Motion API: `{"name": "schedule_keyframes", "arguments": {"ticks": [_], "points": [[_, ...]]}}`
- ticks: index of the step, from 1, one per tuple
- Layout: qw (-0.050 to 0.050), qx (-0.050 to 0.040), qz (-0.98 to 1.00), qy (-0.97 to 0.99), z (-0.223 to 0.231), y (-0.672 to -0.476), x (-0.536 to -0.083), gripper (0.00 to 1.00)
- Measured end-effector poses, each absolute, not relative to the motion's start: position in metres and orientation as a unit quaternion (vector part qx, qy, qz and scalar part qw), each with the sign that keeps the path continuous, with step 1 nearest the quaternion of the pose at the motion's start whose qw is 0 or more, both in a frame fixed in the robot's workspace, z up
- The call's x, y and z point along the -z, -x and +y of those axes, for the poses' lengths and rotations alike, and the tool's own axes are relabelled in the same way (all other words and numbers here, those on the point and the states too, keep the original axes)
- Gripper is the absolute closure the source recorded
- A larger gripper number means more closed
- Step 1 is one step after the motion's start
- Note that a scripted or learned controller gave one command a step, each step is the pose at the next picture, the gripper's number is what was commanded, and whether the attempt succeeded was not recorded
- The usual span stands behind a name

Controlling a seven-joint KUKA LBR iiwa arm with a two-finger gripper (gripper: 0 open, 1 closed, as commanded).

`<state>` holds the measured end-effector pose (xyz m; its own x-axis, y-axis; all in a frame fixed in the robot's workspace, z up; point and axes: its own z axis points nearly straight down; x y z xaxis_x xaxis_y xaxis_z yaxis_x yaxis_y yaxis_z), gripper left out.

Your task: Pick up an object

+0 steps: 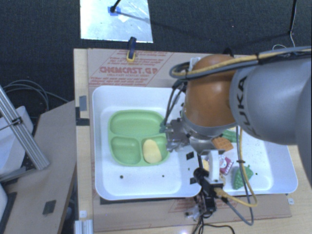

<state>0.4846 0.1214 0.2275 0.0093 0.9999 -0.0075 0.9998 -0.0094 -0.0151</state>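
Grey arm point(273, 101) reaching in from the right, orange band point(209, 99) above a downward-pointing wrist point(196, 136)

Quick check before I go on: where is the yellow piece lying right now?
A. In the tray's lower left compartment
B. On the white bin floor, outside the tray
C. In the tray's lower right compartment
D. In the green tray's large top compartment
C: the yellow piece sits inside the lower right compartment of the green tray, as the camera sees it, in the left bin.
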Motion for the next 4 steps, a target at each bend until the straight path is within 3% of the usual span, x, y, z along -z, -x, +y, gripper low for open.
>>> {"name": "schedule_keyframes", "arguments": {"ticks": [1, 2, 3, 4], "points": [[-0.002, 0.0037, -0.707, 0.707, 0.111, -0.507, -0.107, 1.0], [-0.004, 0.0029, -0.705, 0.709, 0.048, -0.549, -0.189, 1.0], [0.0, 0.0005, -0.707, 0.707, 0.052, -0.546, -0.184, 0.0], [0.002, 0.0027, -0.712, 0.702, 0.169, -0.533, -0.198, 0.0]]}}
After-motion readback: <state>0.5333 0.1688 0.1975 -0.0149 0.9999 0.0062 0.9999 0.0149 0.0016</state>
